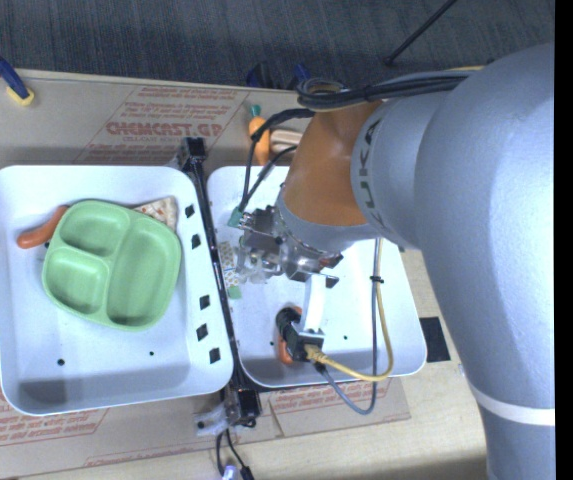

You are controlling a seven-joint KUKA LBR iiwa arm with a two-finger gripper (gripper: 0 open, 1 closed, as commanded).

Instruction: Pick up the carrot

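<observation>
left bin (6, 268), green divided plate (113, 263) (over carrot (34, 235)), hand (256, 258) in right bin (406, 348)

Both shallow bins are looking plain glossy white (6, 268), dotted with a few small black marks. The sectioned plastic plate (113, 264) in the left bin is showing a soft mint green, with an orange carrot (34, 236) peeking out at its left edge. The arm (466, 188) is coming across matte grey, wearing a warm orange band (328, 173) above the wrist. The cardboard (156, 118) at the far side is showing tan with red printed lettering.
</observation>
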